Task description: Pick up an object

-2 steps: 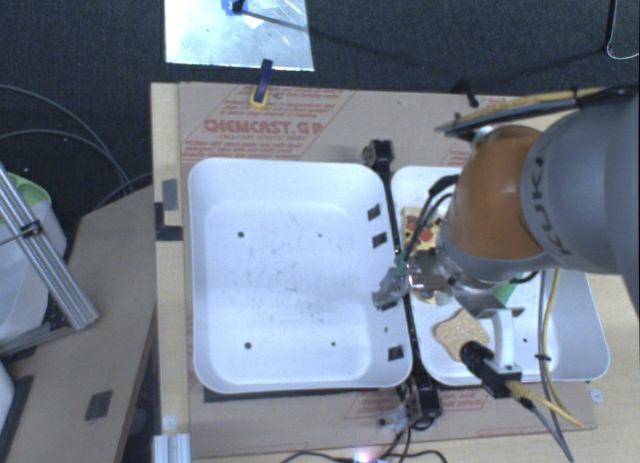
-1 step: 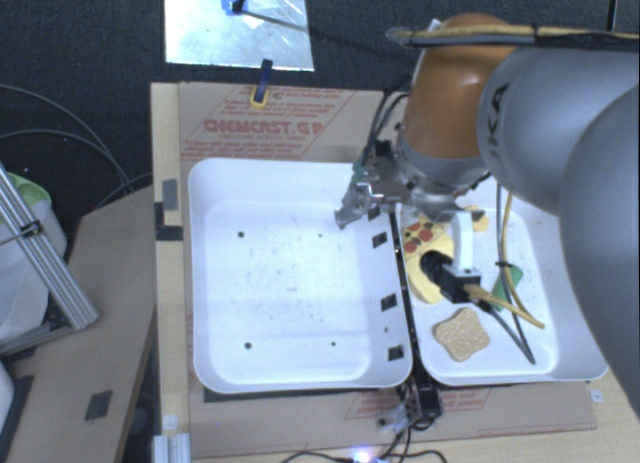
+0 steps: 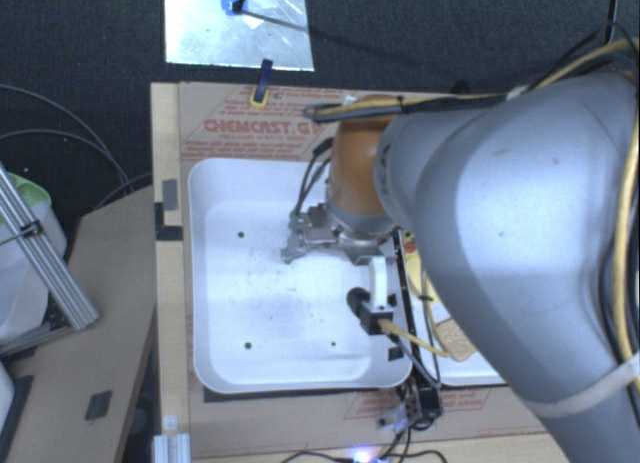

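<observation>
My gripper (image 3: 298,239) hangs low over the floor of the left white bin (image 3: 225,281), in its far right part. Above it the wrist's orange band (image 3: 355,166) shows, and the big grey arm (image 3: 520,221) covers most of the right bin. A flat tan object (image 3: 455,341) peeks out from under the arm in the right bin (image 3: 470,376), well apart from the gripper. I see nothing between the gripper and the bin floor.
Both bins rest on a cardboard sheet (image 3: 240,126). A shiny metal plate (image 3: 238,11) lies beyond it, with a blue and yellow clamp (image 3: 262,84) at the cardboard's far edge. An aluminium frame (image 3: 40,251) stands at the left. Cables (image 3: 410,331) trail along the bins' divide.
</observation>
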Motion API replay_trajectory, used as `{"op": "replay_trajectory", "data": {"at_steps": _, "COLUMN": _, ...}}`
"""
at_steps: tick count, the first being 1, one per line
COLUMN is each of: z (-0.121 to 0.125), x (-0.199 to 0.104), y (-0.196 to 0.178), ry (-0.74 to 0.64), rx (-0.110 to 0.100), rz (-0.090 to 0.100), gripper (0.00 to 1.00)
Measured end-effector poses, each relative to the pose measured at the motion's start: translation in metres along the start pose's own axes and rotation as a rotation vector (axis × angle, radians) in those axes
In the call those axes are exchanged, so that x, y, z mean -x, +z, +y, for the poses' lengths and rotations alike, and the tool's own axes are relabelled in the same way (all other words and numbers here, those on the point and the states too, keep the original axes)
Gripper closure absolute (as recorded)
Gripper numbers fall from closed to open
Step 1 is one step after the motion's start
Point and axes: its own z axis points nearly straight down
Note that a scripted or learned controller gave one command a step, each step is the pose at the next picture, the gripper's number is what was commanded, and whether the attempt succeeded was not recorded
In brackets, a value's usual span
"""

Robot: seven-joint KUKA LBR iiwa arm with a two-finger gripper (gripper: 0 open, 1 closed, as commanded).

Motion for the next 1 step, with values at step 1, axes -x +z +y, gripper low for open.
{"op": "replay_trajectory", "data": {"at_steps": 1, "z": -0.0451, "x": -0.0763, "y": -0.1908, "ry": -0.007, "rx": 0.013, "rz": 0.01, "gripper": 0.0}}
